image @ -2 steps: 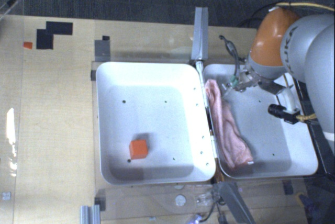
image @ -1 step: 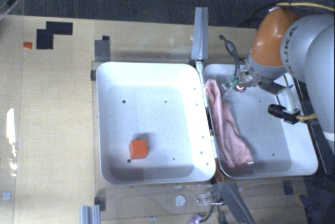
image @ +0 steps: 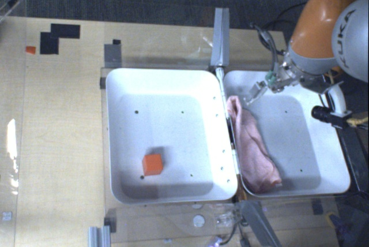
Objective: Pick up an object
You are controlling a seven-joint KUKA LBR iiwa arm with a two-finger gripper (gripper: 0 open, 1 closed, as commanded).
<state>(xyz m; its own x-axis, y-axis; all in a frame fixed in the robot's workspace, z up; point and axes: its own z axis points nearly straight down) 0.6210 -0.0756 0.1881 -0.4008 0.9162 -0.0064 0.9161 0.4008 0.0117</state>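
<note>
- While I am reaching in from the right, the bench (image: 57,142) is lying pale and wooden beneath everything, carrying both bins side by side, with black patches (image: 57,37) and a tiny orange mark (image: 30,50) sitting near its far left corner.
- Taking up the middle of the view, the left bin (image: 124,90) is sitting white and shallow, its floor dotted with a few small dark holes.
- Just beside it, the right bin (image: 300,124) is sitting with its near wall touching the left bin along a shared divider, and a grey metal bar (image: 219,38) is running away from that seam toward the far edge of the bench.
- My arm (image: 328,21), with its big orange band and grey housing, is hanging over the far right corner of the right bin, with cables looping around it.
- A pink cloth (image: 251,148) is lying crumpled lengthwise along the left wall of the right bin, stretching from near the far end down to the near corner.
- My claw (image: 259,90) is pointing down and to the left over the far part of the right bin, near the far end of the cloth but apart from it; I cannot tell how it is set, and nothing is showing in it.
- An orange block (image: 153,164) is resting on the floor of the left bin, toward its near left part, well apart from my claw.
</note>
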